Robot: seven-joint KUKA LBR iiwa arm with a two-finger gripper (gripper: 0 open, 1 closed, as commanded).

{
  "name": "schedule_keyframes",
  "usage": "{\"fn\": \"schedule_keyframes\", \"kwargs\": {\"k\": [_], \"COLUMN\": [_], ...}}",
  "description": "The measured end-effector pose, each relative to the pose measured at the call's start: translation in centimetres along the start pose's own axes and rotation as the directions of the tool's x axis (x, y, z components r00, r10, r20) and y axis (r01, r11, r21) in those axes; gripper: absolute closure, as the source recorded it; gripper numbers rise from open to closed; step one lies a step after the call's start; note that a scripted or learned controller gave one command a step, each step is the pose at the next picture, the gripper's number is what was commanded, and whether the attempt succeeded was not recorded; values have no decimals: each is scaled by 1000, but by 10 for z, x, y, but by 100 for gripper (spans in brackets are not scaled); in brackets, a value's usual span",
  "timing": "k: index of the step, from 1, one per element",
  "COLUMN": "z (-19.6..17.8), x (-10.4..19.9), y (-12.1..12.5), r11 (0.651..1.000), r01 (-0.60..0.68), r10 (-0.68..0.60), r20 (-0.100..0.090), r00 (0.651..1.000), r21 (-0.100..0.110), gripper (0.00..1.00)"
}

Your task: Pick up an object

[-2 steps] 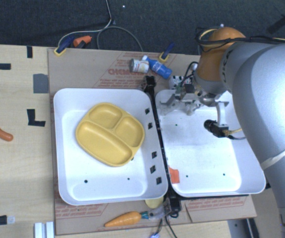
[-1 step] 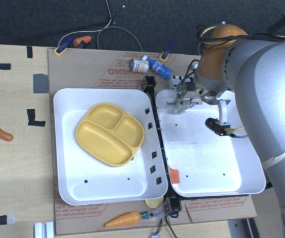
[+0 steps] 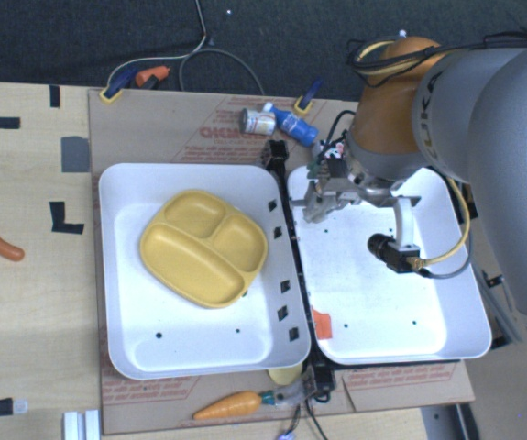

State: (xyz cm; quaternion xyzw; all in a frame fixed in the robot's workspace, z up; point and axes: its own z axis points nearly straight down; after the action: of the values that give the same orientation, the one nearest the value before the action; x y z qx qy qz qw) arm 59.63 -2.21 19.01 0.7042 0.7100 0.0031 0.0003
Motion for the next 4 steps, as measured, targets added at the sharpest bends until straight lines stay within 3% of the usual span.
{"fn": "schedule_keyframes", "kwargs": {"k": [1, 2, 3, 4], "z": [-18, -17, -17, 7], "x": [51, 13, 15, -34], "y": [-52, -67, -66, -37], "r11": [1000, 1000, 1000, 1000], "r01": [-2, -10, -8, -12], "r10": [2, 10, 8, 12], "r20": [1, 5, 4, 7], "r00": [1000, 1000, 1000, 1000], "r21": [9, 8, 7, 7], "gripper": [100, 100, 0, 0]}}
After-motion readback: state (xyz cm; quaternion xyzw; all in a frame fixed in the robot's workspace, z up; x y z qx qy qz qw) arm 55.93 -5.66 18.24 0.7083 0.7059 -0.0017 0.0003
